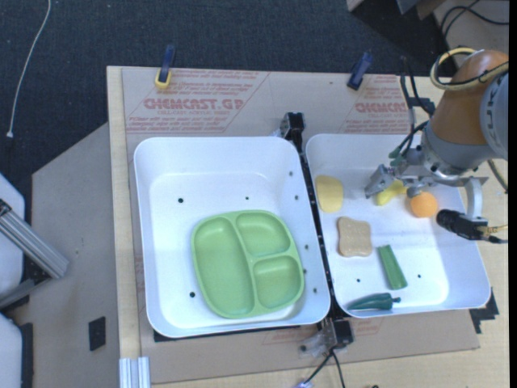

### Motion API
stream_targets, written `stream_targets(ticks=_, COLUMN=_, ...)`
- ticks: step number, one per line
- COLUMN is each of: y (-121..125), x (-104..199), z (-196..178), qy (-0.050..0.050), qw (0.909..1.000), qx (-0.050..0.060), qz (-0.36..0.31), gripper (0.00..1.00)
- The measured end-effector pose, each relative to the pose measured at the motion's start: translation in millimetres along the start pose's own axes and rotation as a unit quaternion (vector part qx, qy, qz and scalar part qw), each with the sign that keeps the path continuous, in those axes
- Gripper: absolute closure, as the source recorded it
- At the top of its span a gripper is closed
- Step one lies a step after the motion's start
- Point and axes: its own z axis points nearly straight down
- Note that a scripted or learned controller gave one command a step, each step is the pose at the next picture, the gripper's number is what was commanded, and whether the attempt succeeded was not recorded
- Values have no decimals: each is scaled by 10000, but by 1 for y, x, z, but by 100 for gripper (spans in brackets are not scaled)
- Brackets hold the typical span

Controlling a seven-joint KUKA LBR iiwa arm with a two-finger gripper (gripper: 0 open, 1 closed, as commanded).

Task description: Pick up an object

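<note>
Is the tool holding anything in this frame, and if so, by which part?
Cannot be told. The tool sits low in the right bin, right at a small yellow object, but whether it grips that object is unclear.

White bins [153, 168] sit on a tan bench [129, 103] printed with red lettering. A light green tray [242, 261], pale yellow piece [329, 192], orange ball [422, 205], tan slice [354, 237] and green stick [393, 266].

Tool [393, 186] low in right bin [460, 293], beside small yellow piece [389, 195] and orange ball [422, 205]; green divided plate [246, 261] in left bin [161, 168].
</note>
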Motion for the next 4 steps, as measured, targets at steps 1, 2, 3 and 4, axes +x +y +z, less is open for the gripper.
stream_targets(ticks=1, y=0, x=1, z=26, qy=3, qw=10000, qx=8, qz=0, gripper=0)
stream_targets(ticks=2, y=1, x=1, z=14, qy=-3, qw=10000, qx=-16, qz=-1, gripper=100)
stream_targets(ticks=3, y=1, x=-2, z=-29, qy=-15, qw=10000, qx=-46, qz=1, gripper=100)
stream_targets(ticks=4, y=9, x=0, z=-76, qy=-16, qw=10000, qx=-52, qz=-8, gripper=100)
